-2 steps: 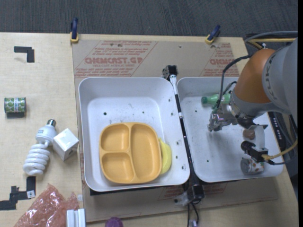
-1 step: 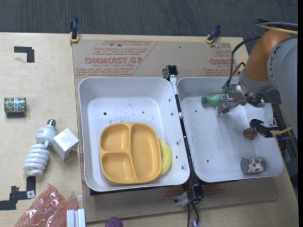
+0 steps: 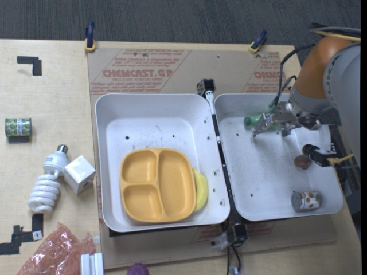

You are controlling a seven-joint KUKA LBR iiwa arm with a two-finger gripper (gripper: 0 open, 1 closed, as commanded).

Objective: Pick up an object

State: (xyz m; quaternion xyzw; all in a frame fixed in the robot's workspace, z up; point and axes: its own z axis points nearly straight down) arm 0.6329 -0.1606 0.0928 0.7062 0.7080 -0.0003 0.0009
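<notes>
You have the arm (image 3: 335, 67) reaching in from the right over the right bin (image 3: 258, 182). The gripper (image 3: 262, 126) sits low in that bin's far left part, not far from the wall it shares with the left bin (image 3: 143, 130). A small green thing (image 3: 250, 120) lies right at the gripper's tip, on its left side. From this angle you cannot tell whether the gripper is apart, together or clamped on it, nor whether the two touch at all.

Two more things lie in the right bin, both well apart from the gripper. A brown lump (image 3: 302, 162) is close to the right wall, about halfway along it. A spotted can (image 3: 305, 200), grey with red and green marks, is on its side in the near right corner.

In the left bin you see a yellow plate (image 3: 157, 185) with three compartments, set in the near half. A yellow piece (image 3: 201, 189) pokes out from under the plate's right edge.

Left of the bins, on the bench, a spiral bulb (image 3: 46, 183) lies just beside a white cube (image 3: 79, 174). A green tin (image 3: 18, 128) lies on its side farther back. A red mesh (image 3: 54, 251) is bunched at the near edge. Both bins rest on a cardboard sheet (image 3: 143, 67), with two blue clamps (image 3: 90, 37) at its far edge
</notes>
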